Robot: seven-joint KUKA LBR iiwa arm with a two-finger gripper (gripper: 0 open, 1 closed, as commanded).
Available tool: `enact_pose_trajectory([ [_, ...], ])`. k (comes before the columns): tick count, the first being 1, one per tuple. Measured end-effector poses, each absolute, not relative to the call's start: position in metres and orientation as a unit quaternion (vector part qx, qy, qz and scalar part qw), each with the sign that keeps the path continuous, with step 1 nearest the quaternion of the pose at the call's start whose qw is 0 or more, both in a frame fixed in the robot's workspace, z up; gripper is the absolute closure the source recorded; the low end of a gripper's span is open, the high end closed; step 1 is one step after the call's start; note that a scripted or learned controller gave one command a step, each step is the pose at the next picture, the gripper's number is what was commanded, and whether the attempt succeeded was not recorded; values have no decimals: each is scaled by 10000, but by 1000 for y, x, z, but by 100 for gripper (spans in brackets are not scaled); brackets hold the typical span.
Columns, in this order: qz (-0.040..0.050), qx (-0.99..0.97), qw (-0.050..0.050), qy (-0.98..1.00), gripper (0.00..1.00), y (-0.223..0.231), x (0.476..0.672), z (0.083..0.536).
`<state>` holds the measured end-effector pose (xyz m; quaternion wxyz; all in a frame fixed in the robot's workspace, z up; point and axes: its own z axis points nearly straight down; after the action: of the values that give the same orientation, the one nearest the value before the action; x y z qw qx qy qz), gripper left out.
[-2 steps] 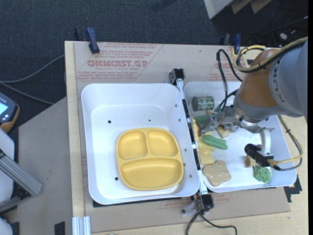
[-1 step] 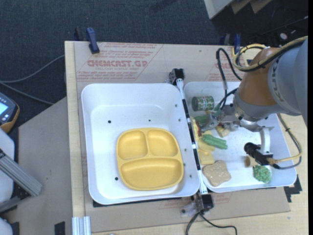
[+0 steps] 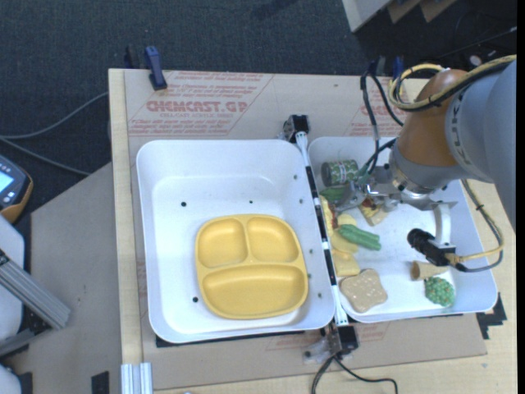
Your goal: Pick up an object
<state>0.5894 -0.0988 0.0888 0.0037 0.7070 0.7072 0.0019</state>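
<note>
Dark carpet surrounds a plywood bench (image 3: 246, 97) printed with red lettering, and on it two shallow white bins sit side by side. Filling the left-centre of the frame, the left bin (image 3: 164, 179) carries a yellow divided plate (image 3: 250, 265) with three compartments. Toward the right of the frame, the right bin (image 3: 472, 220) holds a scatter of small toy foods: a green can (image 3: 340, 171) lying on its side near the bin's upper left corner, a green pea pod (image 3: 358, 236) at mid-left, pale yellow pieces (image 3: 344, 263) below it along the divider, a tan slice of bread (image 3: 364, 290) at the lower left, and a green broccoli floret (image 3: 440, 290) at the lower right.

From the right edge the grey arm with its orange band (image 3: 426, 134) reaches in and hangs over the upper middle of the right bin. Its gripper (image 3: 373, 197) points down and toward the left of the frame, low among the items just below the can. Clutter and the wrist hide how far the fingers are spread, so I cannot tell their state, nor whether anything sits between them.

Likeliest targets, judging by closeness, are the can, just up and left of the tool, and the pea pod, just below it. Its long axis runs from upper left to lower right, so the fingers would need to close across that line.
</note>
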Motion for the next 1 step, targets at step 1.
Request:
enact_pose_trajectory([
  [1, 17, 7064, 41, 7078, 0, -102, 632, 87],
])
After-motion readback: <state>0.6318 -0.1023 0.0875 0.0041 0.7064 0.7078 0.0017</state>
